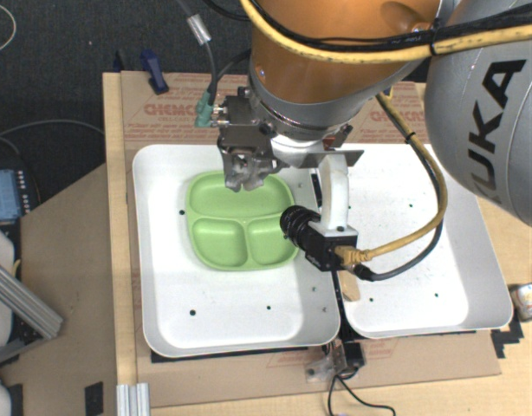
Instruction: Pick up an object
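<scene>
Hovering over the far edge of the green divided tray (236, 224), my claw (242, 176) sits low, but I cannot tell how it is set or whether it touches. The tray lies in the left white bin (162, 302); the right bin (422, 293) adjoins it on the table (127, 111).

Large black letters "UKA", the visible part of the maker's name, run vertically down the grey arm casing (500, 94), the first letter cut off at the casing's upper edge. Faint red printing reading roughly "CHEMC" stands on the cardboard sheet (162, 102) just beyond the far rim of the left white bin (162, 319); further red lettering on the same sheet, beyond the right bin's far rim, is too faint and covered to read
</scene>
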Controlling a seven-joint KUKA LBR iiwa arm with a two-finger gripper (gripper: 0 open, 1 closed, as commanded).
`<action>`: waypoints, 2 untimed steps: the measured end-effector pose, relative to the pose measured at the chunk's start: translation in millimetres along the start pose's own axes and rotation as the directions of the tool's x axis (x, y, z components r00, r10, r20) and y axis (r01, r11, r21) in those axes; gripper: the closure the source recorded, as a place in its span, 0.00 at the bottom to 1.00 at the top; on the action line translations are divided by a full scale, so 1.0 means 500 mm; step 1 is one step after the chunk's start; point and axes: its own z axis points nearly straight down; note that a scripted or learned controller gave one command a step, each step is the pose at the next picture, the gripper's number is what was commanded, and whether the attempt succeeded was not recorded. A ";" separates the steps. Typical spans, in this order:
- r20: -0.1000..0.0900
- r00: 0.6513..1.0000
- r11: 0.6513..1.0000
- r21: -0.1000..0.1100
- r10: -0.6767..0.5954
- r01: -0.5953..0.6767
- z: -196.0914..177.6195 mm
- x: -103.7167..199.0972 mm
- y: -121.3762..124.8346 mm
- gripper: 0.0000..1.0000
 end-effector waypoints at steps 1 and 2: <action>0.001 1.000 1.000 -0.002 0.013 -0.013 -0.068 -0.076 -0.001 1.00; 0.006 1.000 1.000 0.009 0.015 -0.015 0.015 -0.163 -0.003 1.00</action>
